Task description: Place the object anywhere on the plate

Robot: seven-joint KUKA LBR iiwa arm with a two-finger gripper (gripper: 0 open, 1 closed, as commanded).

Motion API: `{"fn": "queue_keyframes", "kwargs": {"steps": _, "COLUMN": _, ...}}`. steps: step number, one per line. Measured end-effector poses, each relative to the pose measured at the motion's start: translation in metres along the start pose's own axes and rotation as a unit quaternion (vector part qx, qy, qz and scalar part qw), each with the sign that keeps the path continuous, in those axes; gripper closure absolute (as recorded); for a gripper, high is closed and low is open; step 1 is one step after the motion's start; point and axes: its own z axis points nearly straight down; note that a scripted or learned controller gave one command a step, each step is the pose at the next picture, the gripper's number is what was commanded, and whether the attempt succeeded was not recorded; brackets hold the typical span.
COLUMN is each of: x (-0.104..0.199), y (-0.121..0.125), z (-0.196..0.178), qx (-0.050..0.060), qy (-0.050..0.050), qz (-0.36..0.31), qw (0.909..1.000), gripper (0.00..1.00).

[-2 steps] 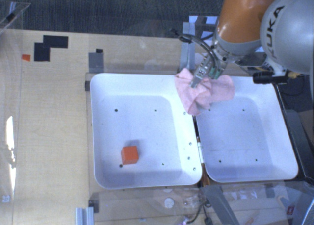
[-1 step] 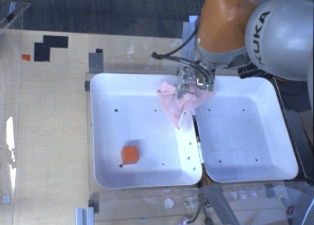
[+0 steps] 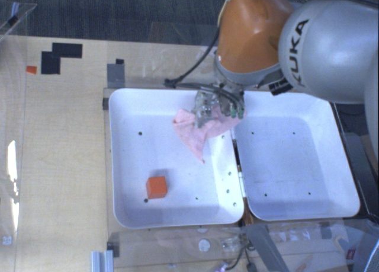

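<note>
My gripper point(image 3: 218, 109) hangs over the back right corner of the left bin point(image 3: 127, 146), beneath the orange wrist band. A crumpled pink cloth point(image 3: 200, 134) is bunched between its fingers. The cloth trails down to a point toward the bin floor, and its upper right edge overlaps the divider between the bins. A small orange cube point(image 3: 157, 187) rests on the floor of the left bin near the front left, well apart from the gripper and the cloth. I see no separate plate.
The right bin point(image 3: 296, 164) lies beside the left one, with the arm's grey body point(image 3: 331, 40) looming over its back edge. A wooden bench top point(image 3: 59, 146) extends to the left. Black cables run along the back rim of the left bin.
</note>
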Motion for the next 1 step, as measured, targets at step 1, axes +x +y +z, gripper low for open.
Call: {"fn": "queue_keyframes", "kwargs": {"steps": 1, "x": -0.0001, "y": -0.0001, "z": -0.0004, "qx": 0.000, "qy": 0.000, "qz": 0.000, "qw": 1.0000, "gripper": 0.00}}
